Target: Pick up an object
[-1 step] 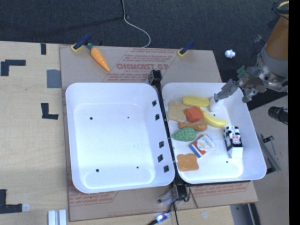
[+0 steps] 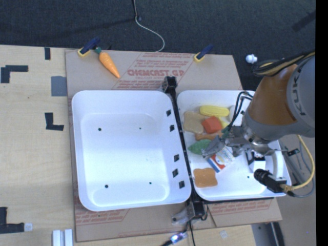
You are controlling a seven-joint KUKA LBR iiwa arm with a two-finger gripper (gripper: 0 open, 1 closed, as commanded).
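Fingers (image 2: 218,146) low in right bin (image 2: 231,188), beside green toy (image 2: 199,147).

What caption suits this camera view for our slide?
Gripper reaches into the right bin among toy foods, beside a green item; a carrot lies outside.

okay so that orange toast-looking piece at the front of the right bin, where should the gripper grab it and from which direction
Come straight down on the orange piece and close across its shorter sides. It appears to lie flat on the right bin floor with bare white floor around it, apart from the other items, so a top approach probably meets the least clutter. Its thickness is hard to judge.
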